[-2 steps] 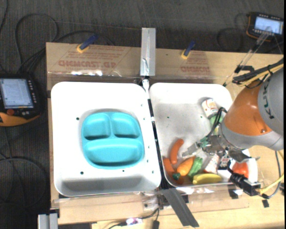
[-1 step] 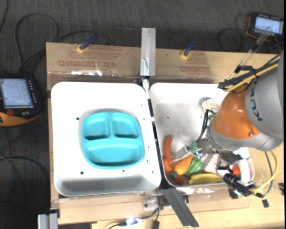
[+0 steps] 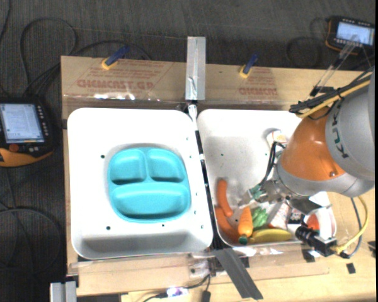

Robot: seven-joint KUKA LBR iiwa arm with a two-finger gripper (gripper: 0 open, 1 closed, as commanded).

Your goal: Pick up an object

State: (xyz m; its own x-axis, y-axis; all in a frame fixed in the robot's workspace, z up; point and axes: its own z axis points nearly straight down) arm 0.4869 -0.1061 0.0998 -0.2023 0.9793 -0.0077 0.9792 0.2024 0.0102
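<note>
So the stuff to grab is a little pile of toy food down in the front corner of the right bin [image 3: 239, 128]. There's a long orange carrot [image 3: 223, 197] lying along the bin's left wall, a second stubbier orange carrot [image 3: 245, 223] next to it with something green [image 3: 259, 218] just beside it, and a yellow banana [image 3: 270, 234] lying flat against the front wall. Some red and white bits [image 3: 310, 219] sit further right, too small to make out properly.

The gripper [image 3: 269, 194] is down low over that pile, right above the green piece and the carrots, hanging off the arm's orange band [image 3: 305, 150]. Honestly can't tell how its fingers stand, it's all clutter there.

The left bin [image 3: 88, 131] has a turquoise divided tray [image 3: 150, 182] sitting in the middle, two small compartments at the back and one big one in front. Both bins sit side by side on the table [image 3: 145, 77].
</note>
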